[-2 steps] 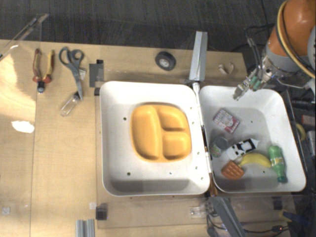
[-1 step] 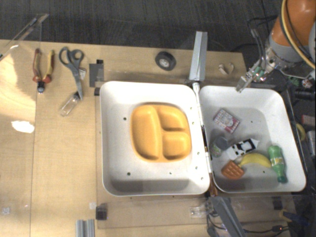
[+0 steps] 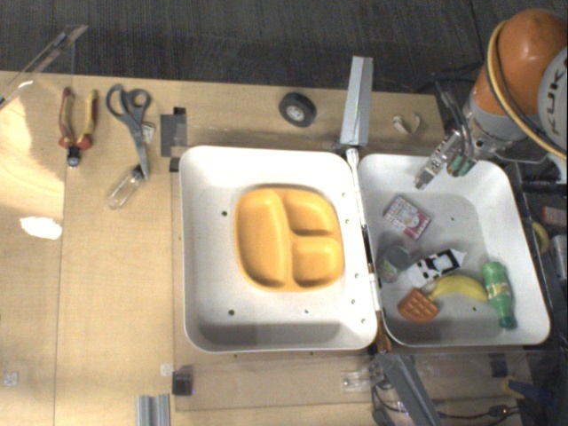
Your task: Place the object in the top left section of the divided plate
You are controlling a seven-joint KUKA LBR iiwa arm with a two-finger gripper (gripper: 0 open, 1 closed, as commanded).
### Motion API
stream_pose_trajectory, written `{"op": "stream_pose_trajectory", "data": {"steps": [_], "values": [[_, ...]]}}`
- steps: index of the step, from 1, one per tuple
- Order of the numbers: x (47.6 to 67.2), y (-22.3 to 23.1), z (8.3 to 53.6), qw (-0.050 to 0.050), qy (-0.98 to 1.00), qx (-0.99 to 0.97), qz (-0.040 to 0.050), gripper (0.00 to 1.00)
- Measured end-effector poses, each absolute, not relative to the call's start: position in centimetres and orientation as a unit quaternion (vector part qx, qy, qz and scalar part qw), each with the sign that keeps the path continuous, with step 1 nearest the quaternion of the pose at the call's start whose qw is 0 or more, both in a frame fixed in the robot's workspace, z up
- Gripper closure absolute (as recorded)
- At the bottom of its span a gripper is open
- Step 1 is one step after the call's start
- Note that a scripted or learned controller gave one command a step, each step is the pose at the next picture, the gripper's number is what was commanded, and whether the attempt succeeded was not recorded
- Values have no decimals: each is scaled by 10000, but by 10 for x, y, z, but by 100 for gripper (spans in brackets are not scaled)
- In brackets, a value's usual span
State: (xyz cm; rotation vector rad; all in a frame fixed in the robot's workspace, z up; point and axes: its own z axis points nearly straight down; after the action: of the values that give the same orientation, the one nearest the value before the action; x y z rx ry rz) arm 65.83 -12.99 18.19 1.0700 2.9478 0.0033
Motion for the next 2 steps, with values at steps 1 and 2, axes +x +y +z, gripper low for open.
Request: {"op": "stream_pose_trajectory", "data": {"steps": [1,2], "values": [[618,-206,244,59,9243,3815,5,100],[603,-202,266,54,9437,3309,7,100]]}}
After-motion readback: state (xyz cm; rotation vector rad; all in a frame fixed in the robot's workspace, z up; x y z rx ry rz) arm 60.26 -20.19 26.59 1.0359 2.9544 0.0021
